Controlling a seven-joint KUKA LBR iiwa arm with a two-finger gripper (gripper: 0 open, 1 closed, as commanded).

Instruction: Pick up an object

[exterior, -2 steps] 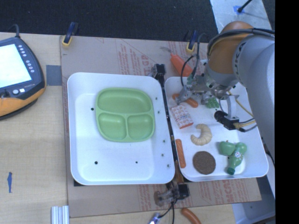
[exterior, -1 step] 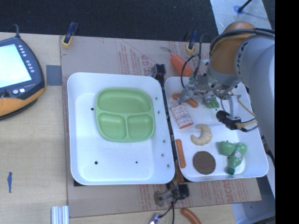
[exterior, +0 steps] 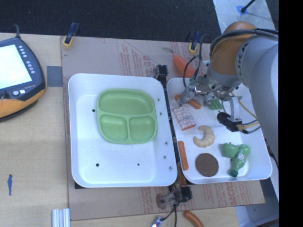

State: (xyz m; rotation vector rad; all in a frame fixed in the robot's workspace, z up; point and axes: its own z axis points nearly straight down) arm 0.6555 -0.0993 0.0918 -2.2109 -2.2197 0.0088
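At the far left of the bench, a teach pendant (exterior: 16, 77) with a pale screen and an orange rim is seen lying on the wood. Next to the right, the left white bin (exterior: 80, 169) is occupied by a green divided plate (exterior: 127, 116), which lies flat in its upper half. On the divider between the two bins, an orange carrot-like stick (exterior: 182, 155) is laid lengthwise. In the right white bin (exterior: 258, 171), a small red-and-white packet (exterior: 183, 118) is found near the left wall, with a tan croissant (exterior: 205, 136) just below and to its right and a round brown cookie (exterior: 207, 164) below that. A green bottle-like toy (exterior: 236, 156) is placed near the lower right corner. Outside the bins, an orange carrot (exterior: 181, 64) is seen on the cardboard above the right bin. The gripper (exterior: 202, 92) is lowered over the upper part of the right bin, beside a small orange piece (exterior: 188, 101); nothing can be seen clamped, and whether its jaws are spread or pressed together cannot be told. Behind it, the grey arm (exterior: 260, 79) with its orange band is reaching in from the right.
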